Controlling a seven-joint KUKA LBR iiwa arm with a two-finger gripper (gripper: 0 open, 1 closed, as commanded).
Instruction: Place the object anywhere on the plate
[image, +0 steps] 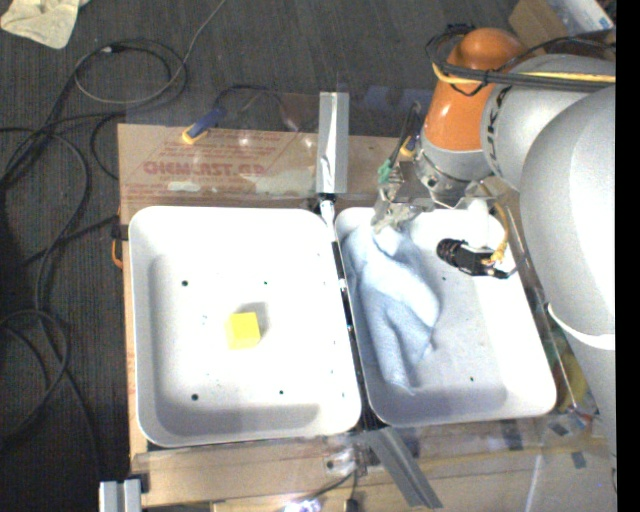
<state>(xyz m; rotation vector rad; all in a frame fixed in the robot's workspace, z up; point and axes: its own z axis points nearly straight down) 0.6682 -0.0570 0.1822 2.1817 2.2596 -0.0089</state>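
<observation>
Claw: the arm (470, 95) reaches in and sets its claw (392, 217) low over the far corner of the right bin (520, 400).
Claw state: cannot tell. Its lower end blurs into pale folds, so whether it is wide, narrow or gripping anything is not readable.
Cloth: a crumpled pale blue cloth (400, 300) has its upper tip right at the claw. The rest trails away below it along the bin's inner wall.
Yellow block: a small yellow block (244, 329) lies flat in the left bin (150, 300), well apart from the claw across the dividing walls, with nothing touching it.
Task's thing: judged to be the cloth, since the claw is on it. The block cannot be ruled out.
Risk, grip: a pinch on one thin corner could slip as the arm lifts, because the cloth's weight hangs below the claw.
Risk, drag: the trailing end may catch the bin wall in transit and pull free.
Risk, set-down: limp fabric could land partly off its target if released from one corner.
</observation>
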